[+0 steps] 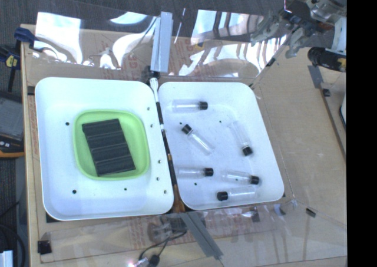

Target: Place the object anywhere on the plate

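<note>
Camera view puts us at the start: the gripper point(281, 31) hangs above the desk beyond the right bin point(266, 142), its fingers spread, grasping and touching nothing. Six capped vials lie scattered in that bin; the nearest vial point(188, 105) is by the far wall. We judge the next move needs a descent onto one vial, then carrying to the green plate point(139, 127), where a dark ribbed block point(108, 147) lies.

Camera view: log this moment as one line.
gripper: above right bin's far-right corner, holds nothing | vials: six, loose in right bin | plate: green, left bin, bears dark ridged block
</note>
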`<state>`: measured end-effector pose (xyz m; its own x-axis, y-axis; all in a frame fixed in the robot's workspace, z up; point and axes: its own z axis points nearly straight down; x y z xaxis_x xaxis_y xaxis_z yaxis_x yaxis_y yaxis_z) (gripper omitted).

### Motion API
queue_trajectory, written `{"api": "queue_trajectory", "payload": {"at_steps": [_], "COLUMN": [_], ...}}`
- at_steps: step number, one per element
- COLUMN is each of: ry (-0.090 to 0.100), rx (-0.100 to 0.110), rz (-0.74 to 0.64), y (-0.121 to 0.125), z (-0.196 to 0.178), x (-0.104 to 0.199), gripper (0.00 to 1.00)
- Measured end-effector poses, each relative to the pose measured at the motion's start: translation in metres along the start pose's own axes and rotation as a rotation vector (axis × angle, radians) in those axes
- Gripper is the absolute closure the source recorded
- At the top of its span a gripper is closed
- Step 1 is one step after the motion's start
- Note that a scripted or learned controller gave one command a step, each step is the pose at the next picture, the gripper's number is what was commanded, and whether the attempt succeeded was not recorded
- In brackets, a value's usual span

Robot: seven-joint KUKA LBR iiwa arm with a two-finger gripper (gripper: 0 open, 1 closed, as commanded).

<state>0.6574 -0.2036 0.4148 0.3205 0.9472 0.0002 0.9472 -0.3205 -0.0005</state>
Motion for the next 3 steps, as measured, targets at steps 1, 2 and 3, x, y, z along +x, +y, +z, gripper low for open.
{"api": "queue_trajectory", "payload": {"at_steps": [1, 2, 3], "ry": [0.001, 0.001, 0.000], "rx": [0.003, 0.004, 0.004], "rz": [0.115, 0.146, 0.150], "y": [-0.051, -0.081, -0.118], "z": [-0.022, -0.027, -0.027], "x": [-0.011, -0.024, -0.037], "gripper": [0.00, 0.00, 0.00]}}
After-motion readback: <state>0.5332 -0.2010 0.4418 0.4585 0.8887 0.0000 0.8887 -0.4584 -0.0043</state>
